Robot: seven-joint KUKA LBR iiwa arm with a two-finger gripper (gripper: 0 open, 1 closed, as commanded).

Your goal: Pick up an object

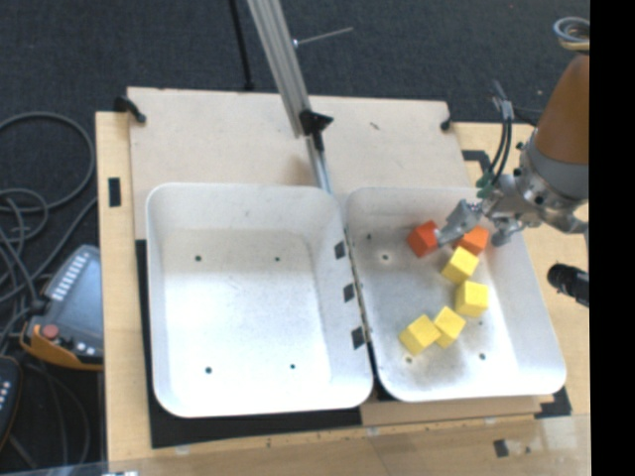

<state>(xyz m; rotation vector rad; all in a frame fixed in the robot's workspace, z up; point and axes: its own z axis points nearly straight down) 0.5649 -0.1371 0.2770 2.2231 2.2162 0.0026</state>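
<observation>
Two shallow white bins are seen side by side on the counter, and all the action is gathered in the right bin. The arm is reached in from the right, its orange band seen above the grey wrist, and the gripper is lowered over the far part of that bin.

An orange block is found right at the fingertips; it appears to be touched by the fingers, but whether it is actually pinched between them cannot be told from this angle, nor can it be told whether the fingers are spread or pressed together.

A red-orange cube is set just to the left of the gripper, apart from the fingers. Just below the orange block, a yellow cube is placed, touching or nearly touching it. Another yellow cube is seen nearer the camera, and two more yellow cubes are huddled together close to the front of the bin, touching each other.

The left bin is passed over by the arm entirely. An aluminium post is raised at a slant from the counter behind the bins. Cables and a handheld pendant are left lying on the floor to the left.
</observation>
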